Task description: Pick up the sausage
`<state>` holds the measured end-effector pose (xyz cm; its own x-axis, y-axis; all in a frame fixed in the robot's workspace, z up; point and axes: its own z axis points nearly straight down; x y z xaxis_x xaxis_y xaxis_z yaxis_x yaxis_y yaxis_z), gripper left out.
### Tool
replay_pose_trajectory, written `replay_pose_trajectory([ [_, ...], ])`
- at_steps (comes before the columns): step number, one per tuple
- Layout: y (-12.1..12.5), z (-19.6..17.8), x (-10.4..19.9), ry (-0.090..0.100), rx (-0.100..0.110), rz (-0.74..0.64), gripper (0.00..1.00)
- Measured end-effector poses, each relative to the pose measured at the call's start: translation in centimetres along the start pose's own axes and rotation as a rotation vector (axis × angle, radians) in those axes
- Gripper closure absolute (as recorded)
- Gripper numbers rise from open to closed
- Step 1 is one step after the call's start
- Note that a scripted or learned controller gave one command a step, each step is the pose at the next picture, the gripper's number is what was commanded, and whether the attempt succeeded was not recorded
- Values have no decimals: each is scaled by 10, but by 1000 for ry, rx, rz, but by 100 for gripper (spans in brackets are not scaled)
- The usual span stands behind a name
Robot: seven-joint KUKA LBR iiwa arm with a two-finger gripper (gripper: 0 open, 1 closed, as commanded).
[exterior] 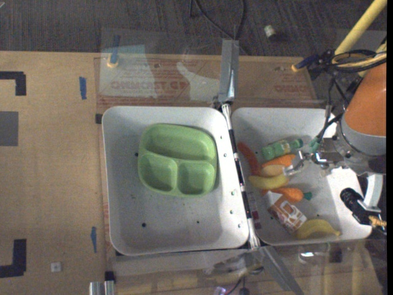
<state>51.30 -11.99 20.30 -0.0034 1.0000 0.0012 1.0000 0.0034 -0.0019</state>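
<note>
The sausage [247,156], a reddish-orange stick, lies at a slant against the left wall of the right bin [344,217]. My gripper [299,163] hangs over the middle of that bin, pointing left, with the orange-banded arm behind it on the right. It sits right next to an orange piece of toy food [279,161] and a green bottle [282,147], roughly 85 px right of the sausage and apart from it.
A yellow banana [268,181], a carrot [292,193], a printed packet [287,213] and a second banana [317,228] crowd the right bin. In the left bin [123,214] sits a green divided plate [178,159]. A metal divider [236,183] separates the bins.
</note>
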Motion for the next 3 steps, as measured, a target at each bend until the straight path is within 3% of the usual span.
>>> replay_pose_trajectory([
  [1,68,114,12,-2,-12,0,0],
  [2,68,104,7,-6,-15,7,100],
  [3,119,18,80,-2,-3,60,100],
])
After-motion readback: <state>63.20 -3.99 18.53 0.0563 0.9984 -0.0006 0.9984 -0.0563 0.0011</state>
